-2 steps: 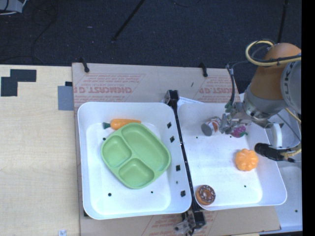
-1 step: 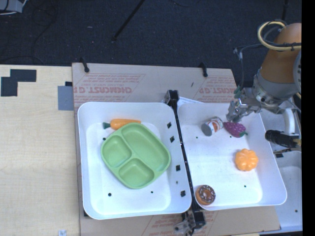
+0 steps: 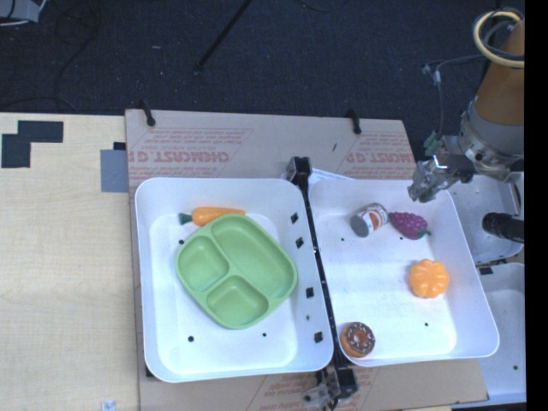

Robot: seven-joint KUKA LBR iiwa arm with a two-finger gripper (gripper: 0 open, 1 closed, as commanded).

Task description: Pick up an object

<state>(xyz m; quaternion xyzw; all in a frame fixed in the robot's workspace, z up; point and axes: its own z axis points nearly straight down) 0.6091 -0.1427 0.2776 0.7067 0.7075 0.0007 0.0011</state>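
The arm (image 3: 497, 92) comes in from the upper right, its orange band above the wrist, and the claw (image 3: 425, 182) hangs over the far right corner of the right bin (image 3: 462, 255). Whether the claw is apart or together I cannot tell. Nearest to it lie the purple grapes (image 3: 409, 224) and a small can (image 3: 369, 220), just below and left. An orange pumpkin (image 3: 428, 279) sits further down, a donut (image 3: 357, 339) at the near edge.
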